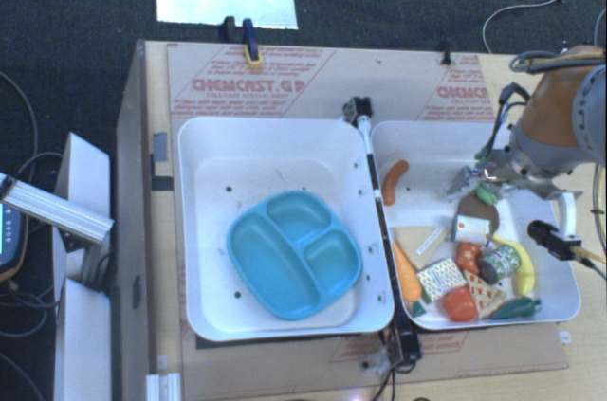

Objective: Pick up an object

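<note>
The right bin [432, 153] holds a heap of toy foods. An orange-red sausage [394, 181] lies at its left, a pale cheese wedge [420, 244] and a carrot [406, 272] below it. Further right are a brown and white piece [472, 224], a red tomato [468, 257], a dark can [493, 264], a banana [521, 263], a checkered box [441, 278], a waffle [487, 295] and a green pod [517, 306]. My gripper [476, 183] is low in the bin's upper right, just above the brown piece. A small green thing [487, 194] sits right at its tip.
The left bin [218, 153] holds a blue divided plate [294, 252]. A thin bar [372, 191] runs along the seam between the bins. The arm [560, 119] comes in over the right bin's far right rim. Cables trail at the right.
</note>
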You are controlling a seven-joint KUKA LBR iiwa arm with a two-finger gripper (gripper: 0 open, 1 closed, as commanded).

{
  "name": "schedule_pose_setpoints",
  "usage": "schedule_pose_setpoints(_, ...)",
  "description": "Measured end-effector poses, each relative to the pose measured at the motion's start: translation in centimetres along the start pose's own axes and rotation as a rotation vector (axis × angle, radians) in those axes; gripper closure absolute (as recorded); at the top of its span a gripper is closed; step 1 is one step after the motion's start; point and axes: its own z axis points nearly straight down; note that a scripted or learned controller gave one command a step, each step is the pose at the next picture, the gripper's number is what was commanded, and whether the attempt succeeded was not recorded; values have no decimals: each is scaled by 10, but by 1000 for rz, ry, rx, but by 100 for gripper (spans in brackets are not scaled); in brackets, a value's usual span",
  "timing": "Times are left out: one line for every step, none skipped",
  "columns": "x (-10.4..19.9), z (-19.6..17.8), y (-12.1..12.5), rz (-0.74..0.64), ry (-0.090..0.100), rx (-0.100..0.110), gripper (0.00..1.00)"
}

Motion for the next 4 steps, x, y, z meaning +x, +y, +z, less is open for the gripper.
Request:
schedule_pose_setpoints(-7, 0, -27, 0, 0, 1, 0)
schedule_pose_setpoints(-7, -11, -26, -1, 0, -2, 100)
schedule_pose_setpoints(32, -15, 44, -3, 0, -2, 100)
schedule_pose_setpoints(84, -91, 65, -4, 1, -3, 100)
